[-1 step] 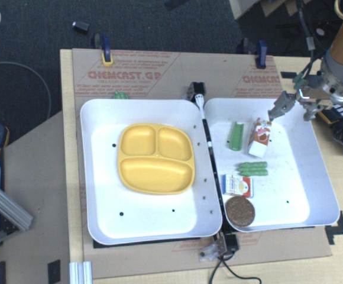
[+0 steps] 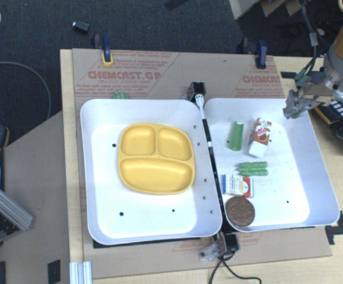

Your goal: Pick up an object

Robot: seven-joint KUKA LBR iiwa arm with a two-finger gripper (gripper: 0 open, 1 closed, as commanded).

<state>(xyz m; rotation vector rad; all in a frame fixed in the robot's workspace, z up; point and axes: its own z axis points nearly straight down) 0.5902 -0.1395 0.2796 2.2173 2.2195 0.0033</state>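
The right bin [image 2: 304, 176] holds a green cylinder [image 2: 236, 136], a small red and white carton [image 2: 261, 137], a green pea pod [image 2: 253, 168], a flat red, white and blue packet [image 2: 238, 186] and a brown round cookie [image 2: 240, 211]. My gripper [image 2: 294, 107] hangs at the bin's back right rim, up and to the right of the carton, apart from every object. Nothing shows between its fingers.
The left bin [image 2: 100, 176] bears a yellow divided plate [image 2: 157, 158]. Clamps hold the cardboard sheet at the back: a yellow one [image 2: 106, 49] and a blue one [image 2: 261, 55]. A black bracket [image 2: 197, 90] sits between the bins at the back.
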